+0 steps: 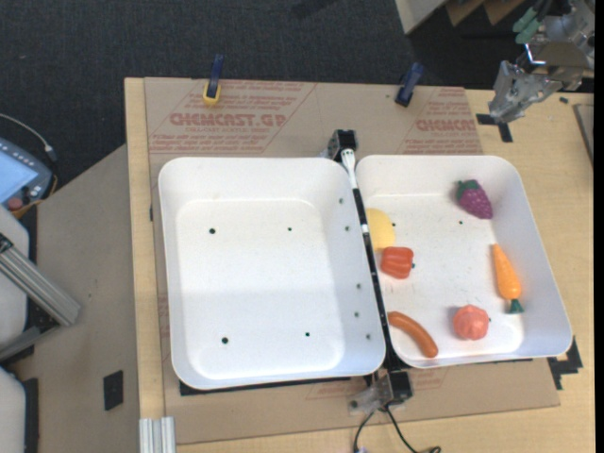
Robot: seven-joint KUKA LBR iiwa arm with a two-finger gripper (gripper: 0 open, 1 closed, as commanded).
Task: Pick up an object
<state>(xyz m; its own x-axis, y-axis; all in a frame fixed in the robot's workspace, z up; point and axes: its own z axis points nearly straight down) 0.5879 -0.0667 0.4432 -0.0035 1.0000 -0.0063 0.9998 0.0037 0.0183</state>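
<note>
The right bin (528, 206) holds several toy foods: a purple grape bunch (475, 199), an orange carrot (506, 273), a red strawberry (471, 323), a sausage (413, 334), a red pepper (396, 262) and a yellow piece (378, 226) by the divider. My gripper (511, 91) hangs at the upper right, above the bench beyond the right bin's far edge, well apart from every object. Nothing is seen between its fingers.
The left bin (189, 281) sits beside the right one on a cardboard sheet (283, 111). A yellow-and-blue clamp (214, 81) and a blue clamp (410, 84) grip the cardboard's far edge. Black clips (341, 143) join the bins.
</note>
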